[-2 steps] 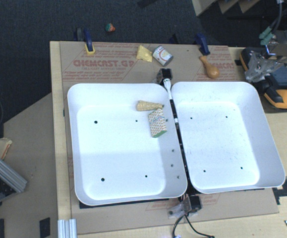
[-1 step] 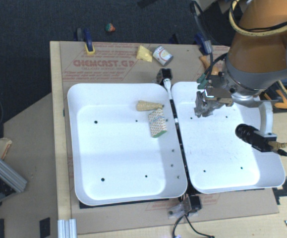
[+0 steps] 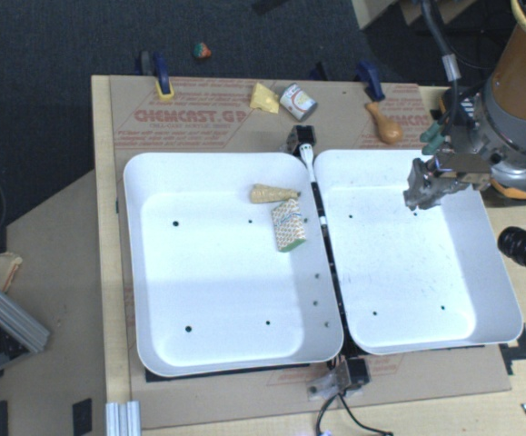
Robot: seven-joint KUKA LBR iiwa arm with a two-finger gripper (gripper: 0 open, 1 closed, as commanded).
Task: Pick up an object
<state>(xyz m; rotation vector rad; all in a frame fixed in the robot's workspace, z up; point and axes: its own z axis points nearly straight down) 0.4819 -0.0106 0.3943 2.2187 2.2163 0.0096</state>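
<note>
Nearest the lens: the cable plug (image 3: 349, 375) at the 6 o'clock edge of the bench, just below where the 2 bins meet. We have 2 candidates, both in the left bin (image 3: 153, 271), at about 2 o'clock in its floor, touching or nearly so. The tan cone-like piece (image 3: 273, 193) lies flat, long axis 9-to-3, narrow end toward 3. The patterned pouch (image 3: 288, 224) sits just below it, long axis roughly 12-to-6, slightly tilted. We judge both light; the pouch looks soft and crushable (pinch across its short width, mid-body), the cone stiffer, so grip across its thick end. The gripper (image 3: 423, 192) hangs over the right bin (image 3: 481, 271) near its 12 o'clock rim, well apart from both items, nothing between its fingers; whether they're spread or together we can't tell.
</note>
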